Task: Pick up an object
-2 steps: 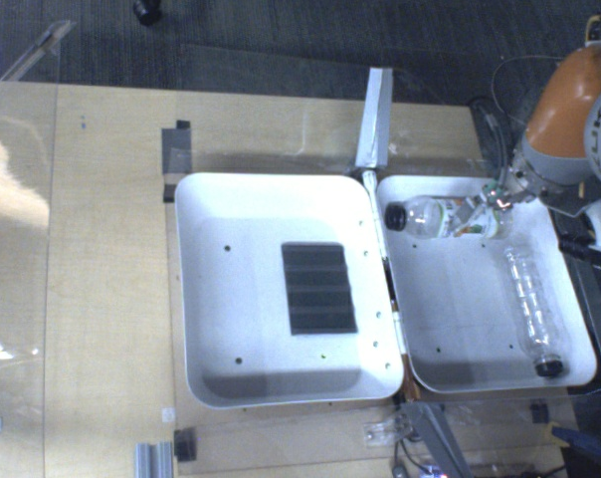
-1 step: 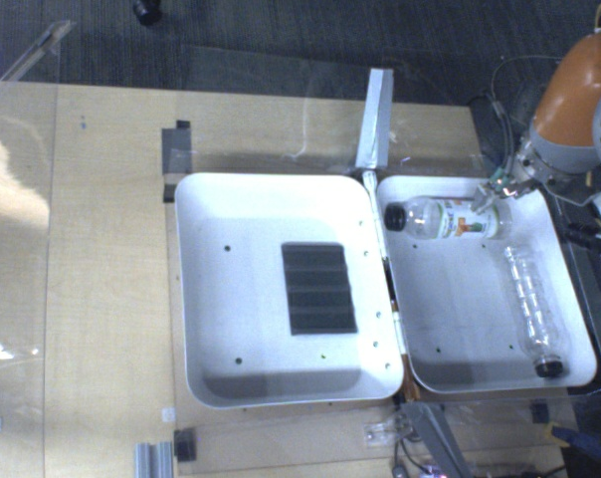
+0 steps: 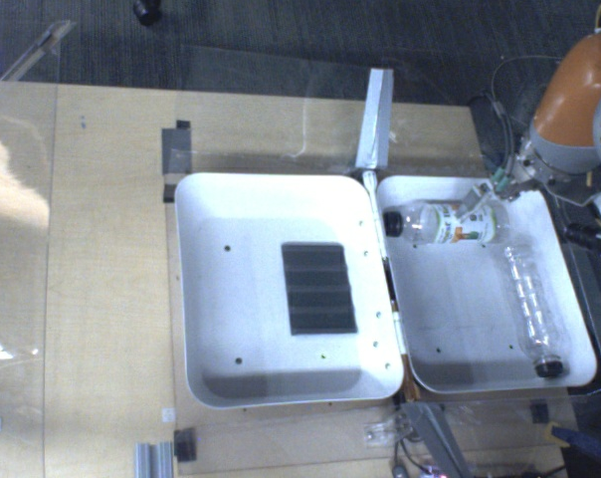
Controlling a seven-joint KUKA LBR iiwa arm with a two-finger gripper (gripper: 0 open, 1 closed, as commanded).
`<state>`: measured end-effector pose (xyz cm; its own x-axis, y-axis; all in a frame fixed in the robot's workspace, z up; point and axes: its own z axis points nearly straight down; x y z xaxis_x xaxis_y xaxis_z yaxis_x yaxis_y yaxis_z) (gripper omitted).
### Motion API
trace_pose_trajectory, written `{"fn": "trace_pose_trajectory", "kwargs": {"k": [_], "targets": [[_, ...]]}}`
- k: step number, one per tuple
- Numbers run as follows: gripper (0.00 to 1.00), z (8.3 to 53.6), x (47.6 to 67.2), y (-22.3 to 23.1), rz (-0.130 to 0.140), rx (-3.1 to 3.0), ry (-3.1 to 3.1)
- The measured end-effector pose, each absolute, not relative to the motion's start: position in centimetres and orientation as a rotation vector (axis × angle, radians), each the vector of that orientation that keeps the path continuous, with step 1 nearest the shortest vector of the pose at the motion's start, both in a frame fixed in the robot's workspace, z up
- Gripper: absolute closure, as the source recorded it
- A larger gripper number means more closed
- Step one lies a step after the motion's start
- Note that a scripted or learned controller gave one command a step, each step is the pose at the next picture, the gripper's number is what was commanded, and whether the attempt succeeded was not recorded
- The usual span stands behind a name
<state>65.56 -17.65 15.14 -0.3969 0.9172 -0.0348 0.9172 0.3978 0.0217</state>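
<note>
Gripper [image 3: 495, 189] hovering over right bin [image 3: 569, 297] at its far edge, right at base end of labelled clear bottle [image 3: 443, 223] lying on its side, black cap pointing left. Jaw state: cannot tell. Second clear bottle [image 3: 530, 307] lying along right wall. Left bin [image 3: 211, 267] holding dark ribbed block [image 3: 318, 288].

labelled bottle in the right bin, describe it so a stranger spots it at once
Look in the right bin, along its far wall. The labelled bottle lies on its side there, dark cap toward the left bin. Unlike the plain clear bottle by the right wall, it carries a white label.
</note>
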Motion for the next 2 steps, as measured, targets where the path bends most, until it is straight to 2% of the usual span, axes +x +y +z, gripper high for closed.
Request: {"fn": "trace_pose_trajectory", "kwargs": {"k": [1,2], "targets": [[0.0,13.93,66.82,-16.91,0.006,1.602,2.639],[0.0,13.73,66.9,-16.82,0.004,1.579,2.656]]}}
